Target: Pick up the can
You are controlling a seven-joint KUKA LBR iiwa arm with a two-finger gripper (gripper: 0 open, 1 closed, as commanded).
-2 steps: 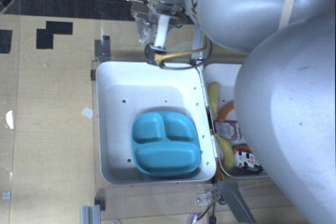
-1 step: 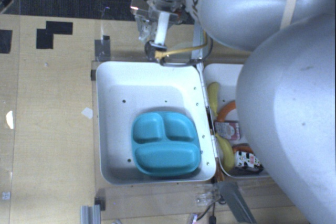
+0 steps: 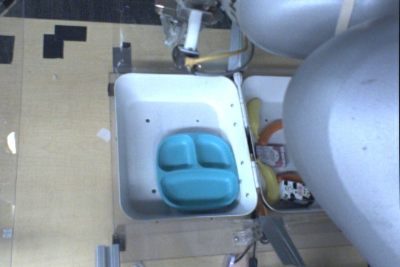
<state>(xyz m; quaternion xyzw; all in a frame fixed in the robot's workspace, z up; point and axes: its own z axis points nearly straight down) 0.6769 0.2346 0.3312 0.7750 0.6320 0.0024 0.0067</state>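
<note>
I see the gripper (image 3: 185,47) poised above the far rim of the left bin (image 3: 134,134); can't tell its finger spread, nothing visibly held. Can (image 3: 270,154), red-and-white label, lies in the right bin (image 3: 270,87) among bananas (image 3: 267,177). Blue tray (image 3: 197,171) fills the left bin.

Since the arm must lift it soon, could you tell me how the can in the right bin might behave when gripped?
The can lies on its side, so it may roll when nudged. It sits wedged among bananas and an orange item, which could hamper a clean grip. Its printed surface looks smooth, so perhaps slippery.
</note>
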